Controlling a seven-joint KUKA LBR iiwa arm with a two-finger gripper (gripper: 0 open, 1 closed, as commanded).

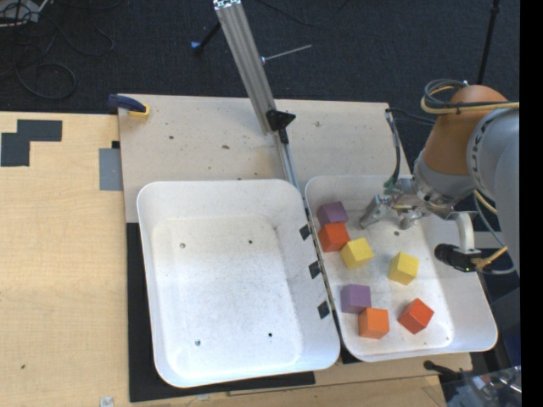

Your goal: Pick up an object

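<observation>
Camera view: I see the gripper (390, 213) over the right bin (475, 333), upper part, fingers spread apart w/ nothing between them. Cubes lie in that bin: purple cube (332, 212) touching an orange cube (333, 236), yellow cube (356, 252) just beside. Left bin (153, 202) sits alongside.

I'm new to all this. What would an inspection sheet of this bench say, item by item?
Surface: pale bench bearing two white bins, left bin and right bin.
Job's things: seven blocks in the right bin: two purple, two yellow, three orange-red.
Clutter: blue-yellow clamp at bench edge.
Grippers: gripper low over the right bin's far end, nothing between its fingers.
Cables: hoses on the arm; wires on the floor.
Surroundings: slanted metal rail, dark floor.
</observation>
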